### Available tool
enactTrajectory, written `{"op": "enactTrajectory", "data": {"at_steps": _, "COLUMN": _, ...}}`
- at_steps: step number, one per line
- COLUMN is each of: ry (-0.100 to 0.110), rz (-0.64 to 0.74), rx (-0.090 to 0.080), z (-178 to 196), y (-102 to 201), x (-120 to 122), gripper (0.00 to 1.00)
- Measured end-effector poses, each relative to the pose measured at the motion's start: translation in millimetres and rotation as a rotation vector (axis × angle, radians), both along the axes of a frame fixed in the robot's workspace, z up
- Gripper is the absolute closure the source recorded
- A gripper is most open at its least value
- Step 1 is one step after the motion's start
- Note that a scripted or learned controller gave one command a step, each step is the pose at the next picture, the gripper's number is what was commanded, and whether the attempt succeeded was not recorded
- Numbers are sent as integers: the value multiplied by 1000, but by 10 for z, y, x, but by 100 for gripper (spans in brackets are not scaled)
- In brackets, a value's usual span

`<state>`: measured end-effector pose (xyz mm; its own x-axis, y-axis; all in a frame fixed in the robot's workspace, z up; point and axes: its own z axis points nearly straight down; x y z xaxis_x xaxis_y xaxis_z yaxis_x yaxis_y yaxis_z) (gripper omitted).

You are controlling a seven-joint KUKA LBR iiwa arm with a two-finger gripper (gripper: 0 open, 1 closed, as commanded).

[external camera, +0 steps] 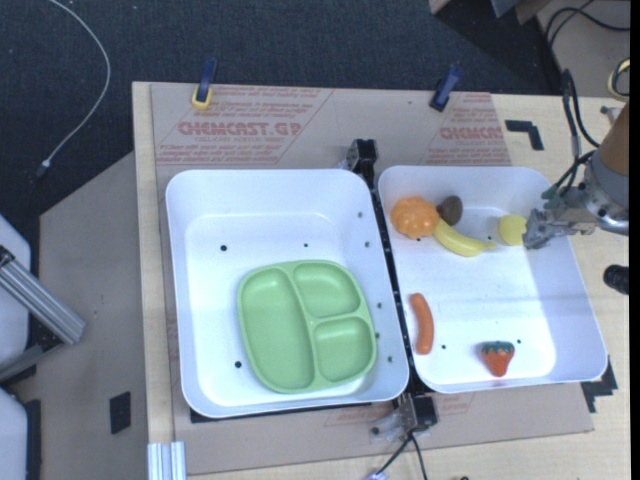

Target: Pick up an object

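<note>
In the right-hand bin [560, 298], toward its upper edge, several toy foods are gathered: an orange [413, 216] touching a dark brown piece [451, 208], a banana [459, 240] lying slantwise just below them, and a small yellow lemon [512, 230] further right. A red sausage [423, 323] is seen lower down by the left wall, and a strawberry [497, 357] near the lower right corner. The gripper [541, 230] is placed at the bin's upper right, just beside the lemon; its state cannot be told. In the left bin [200, 268] a green divided plate [306, 324] is laid.
</note>
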<state>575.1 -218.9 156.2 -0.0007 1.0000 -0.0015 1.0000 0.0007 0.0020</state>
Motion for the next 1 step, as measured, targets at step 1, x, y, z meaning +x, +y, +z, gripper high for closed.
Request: {"op": "enactTrajectory", "data": {"at_steps": 1, "ry": -6, "rz": 1, "rx": -2, "z": 643, "y": 24, "x": 14, "gripper": 100}}
